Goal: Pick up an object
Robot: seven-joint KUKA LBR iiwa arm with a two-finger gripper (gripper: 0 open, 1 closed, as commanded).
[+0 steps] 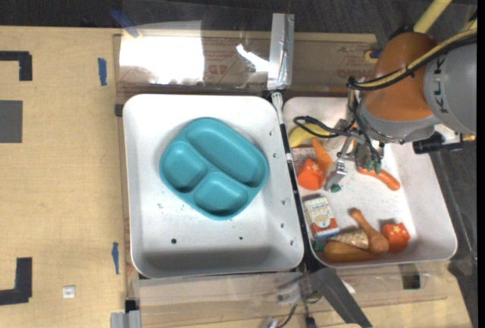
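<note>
The gripper [339,170] hangs low in the right bin [436,205] beside the orange pepper [309,176], its grip state unclear, and in such clutter it could nudge the carrot [379,178] and miss.

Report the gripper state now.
Gripper: low over the right bin among the toy food; open or shut cannot be told.

Small toy foods [356,232] lie scattered in right bin [439,220], mostly orange.
</note>
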